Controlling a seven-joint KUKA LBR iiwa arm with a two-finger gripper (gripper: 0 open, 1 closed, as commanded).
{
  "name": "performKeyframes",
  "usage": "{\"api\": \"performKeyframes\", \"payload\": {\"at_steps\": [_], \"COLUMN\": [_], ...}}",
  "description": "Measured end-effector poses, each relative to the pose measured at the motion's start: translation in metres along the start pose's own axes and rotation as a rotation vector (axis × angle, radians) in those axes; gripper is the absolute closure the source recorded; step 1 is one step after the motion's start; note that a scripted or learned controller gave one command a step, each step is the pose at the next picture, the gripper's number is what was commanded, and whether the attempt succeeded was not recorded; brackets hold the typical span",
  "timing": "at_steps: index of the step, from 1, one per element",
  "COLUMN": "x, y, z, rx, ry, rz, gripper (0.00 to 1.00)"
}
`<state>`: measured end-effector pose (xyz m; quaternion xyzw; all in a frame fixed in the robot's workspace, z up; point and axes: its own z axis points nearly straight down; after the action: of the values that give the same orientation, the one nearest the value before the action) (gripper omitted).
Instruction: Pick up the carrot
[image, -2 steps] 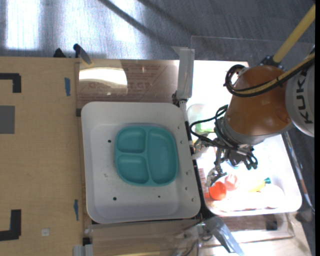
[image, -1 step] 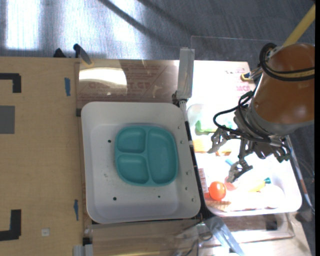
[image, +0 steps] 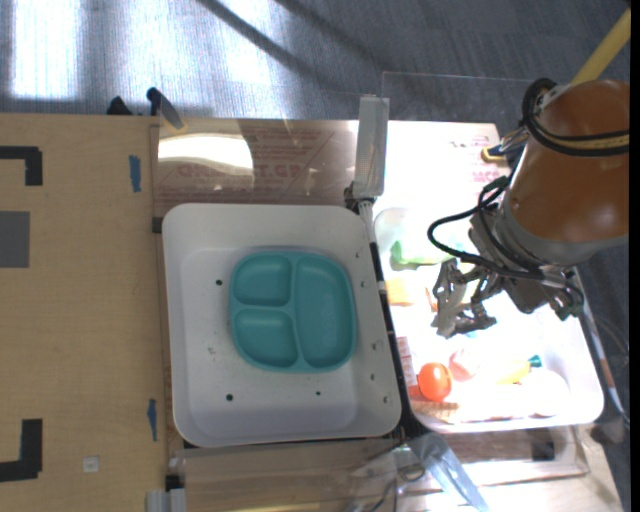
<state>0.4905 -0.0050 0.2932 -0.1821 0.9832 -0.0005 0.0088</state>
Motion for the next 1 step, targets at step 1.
{"api": "performKeyframes", "payload": {"at_steps": [1], "x": [0.0094], "y": [-0.0468], "z": [-0.1328], "rx": [0.0], "ry": [0.005], "rz": [-0.366], "gripper": [1.0]}}
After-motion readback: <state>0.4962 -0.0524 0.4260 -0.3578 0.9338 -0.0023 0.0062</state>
